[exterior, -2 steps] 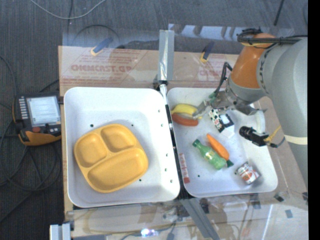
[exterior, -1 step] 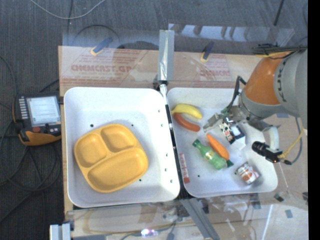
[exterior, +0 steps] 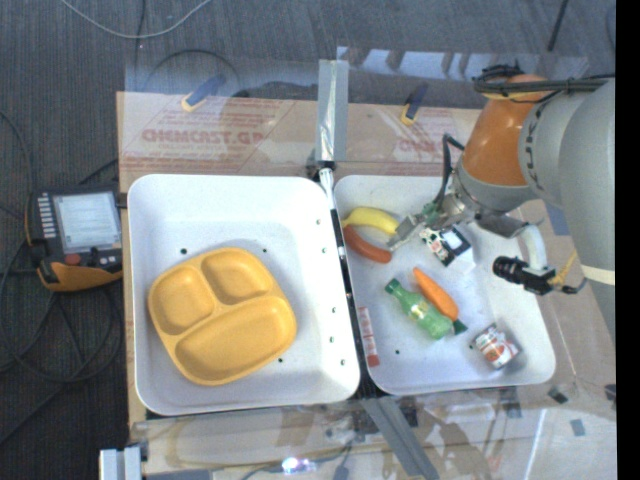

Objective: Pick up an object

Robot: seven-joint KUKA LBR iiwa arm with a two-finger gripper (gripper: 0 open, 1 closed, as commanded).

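Note:
My gripper (exterior: 428, 236) hangs low over the upper part of the right bin (exterior: 520, 368), reaching in from the right. Its fingers stand open, with nothing clearly held between them. A yellow banana (exterior: 370, 219) lies just to its left, and a red sausage (exterior: 367, 247) lies below the banana. An orange carrot (exterior: 437, 294) and a green bottle (exterior: 418, 310) lie side by side in the bin's middle, below the gripper. A small red and white can (exterior: 495, 347) rests at the bin's lower right.
The left bin (exterior: 160, 208) holds a yellow divided tray (exterior: 222, 313). A red strip (exterior: 367, 336) lies along the right bin's left wall. A grey post (exterior: 330, 118) stands behind the seam between the bins. A handheld pendant (exterior: 75, 233) sits left of the bench.

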